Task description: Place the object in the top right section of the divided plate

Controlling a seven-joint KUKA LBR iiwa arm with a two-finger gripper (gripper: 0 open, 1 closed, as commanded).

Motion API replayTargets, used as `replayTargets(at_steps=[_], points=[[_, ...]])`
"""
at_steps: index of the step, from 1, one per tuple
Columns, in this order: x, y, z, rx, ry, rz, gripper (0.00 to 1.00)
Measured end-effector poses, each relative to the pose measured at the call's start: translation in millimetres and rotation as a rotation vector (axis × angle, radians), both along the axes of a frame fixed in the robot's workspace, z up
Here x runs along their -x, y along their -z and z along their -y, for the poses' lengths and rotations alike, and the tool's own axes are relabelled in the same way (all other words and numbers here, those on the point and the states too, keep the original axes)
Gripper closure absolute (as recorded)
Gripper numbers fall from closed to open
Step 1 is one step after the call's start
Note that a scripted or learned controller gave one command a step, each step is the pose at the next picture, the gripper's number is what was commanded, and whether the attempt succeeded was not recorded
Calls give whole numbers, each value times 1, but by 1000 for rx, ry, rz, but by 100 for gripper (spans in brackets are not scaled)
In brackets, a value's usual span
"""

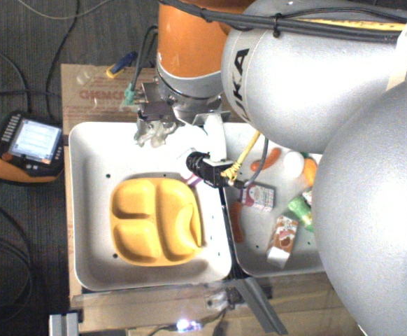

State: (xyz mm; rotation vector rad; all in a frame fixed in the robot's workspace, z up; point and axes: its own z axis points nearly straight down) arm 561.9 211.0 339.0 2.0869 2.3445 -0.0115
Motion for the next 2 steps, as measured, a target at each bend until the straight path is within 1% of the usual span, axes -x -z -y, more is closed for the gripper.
replayTargets(at_steps=[1,2], points=[[-19,2,38,0,-114,-2,100],[-91,-93,14,-1,-336,-1,100]])
